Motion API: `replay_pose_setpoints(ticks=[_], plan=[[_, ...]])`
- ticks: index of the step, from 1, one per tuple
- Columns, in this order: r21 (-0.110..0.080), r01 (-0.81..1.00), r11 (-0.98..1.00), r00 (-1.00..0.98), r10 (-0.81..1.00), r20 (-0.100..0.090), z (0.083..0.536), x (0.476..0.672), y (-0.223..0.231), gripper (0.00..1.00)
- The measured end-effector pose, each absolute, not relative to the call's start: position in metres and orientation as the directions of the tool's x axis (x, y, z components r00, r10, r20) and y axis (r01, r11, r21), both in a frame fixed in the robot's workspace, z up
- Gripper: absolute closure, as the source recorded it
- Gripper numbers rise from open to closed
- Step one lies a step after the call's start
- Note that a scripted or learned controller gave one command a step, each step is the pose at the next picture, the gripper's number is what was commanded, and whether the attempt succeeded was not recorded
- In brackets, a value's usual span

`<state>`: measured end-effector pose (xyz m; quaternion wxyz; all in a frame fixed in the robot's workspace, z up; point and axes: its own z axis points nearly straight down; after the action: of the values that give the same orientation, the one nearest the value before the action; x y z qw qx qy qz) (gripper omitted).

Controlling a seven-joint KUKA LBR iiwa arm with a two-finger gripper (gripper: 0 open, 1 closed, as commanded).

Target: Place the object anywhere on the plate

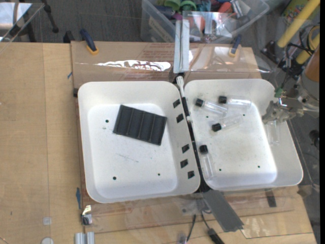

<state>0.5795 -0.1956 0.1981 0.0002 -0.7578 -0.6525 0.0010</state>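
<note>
1. A clear vial-like tube (273, 132) is seen faintly, hanging upright just below the end effector (278, 108), over the right wall of the right bin (284, 174); it is too indistinct to be identified with certainty.
2. Whether the end effector is released, clenched or grasping that tube cannot be told, as its metal parts are small and blurred at the right edge of the view.
3. The arm (311, 72) is seen behind the end effector, reaching in from the right.
4. Four clear vials with black caps are found lying on the floor of the right bin: one (231, 102) near the back, one (205, 105) beside it towards the divider, one (226, 123) tilted near the middle, and one (205, 159) close to the left wall, pointing to the front.
5. Small black clips (185, 147) are set in a row along the rim where the two bins meet.
6. The plate (140, 124), a dark ribbed rectangle, is laid flat and slightly skewed in the left bin (101, 187), well apart from every vial; nothing is seen resting on it.
7. Both bins are carried side by side on the wooden surface (30, 136).
</note>
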Motion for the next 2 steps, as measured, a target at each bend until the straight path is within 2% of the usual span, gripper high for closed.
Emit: replay_pose_setpoints(ticks=[1, 2], plan=[[-0.001, 0.989, -0.149, 0.149, 0.989, -0.001, 0.198, 0.58, -0.196, 0.0], [0.003, 0.998, 0.055, -0.055, 0.999, -0.002, 0.224, 0.574, -0.184, 0.0]])
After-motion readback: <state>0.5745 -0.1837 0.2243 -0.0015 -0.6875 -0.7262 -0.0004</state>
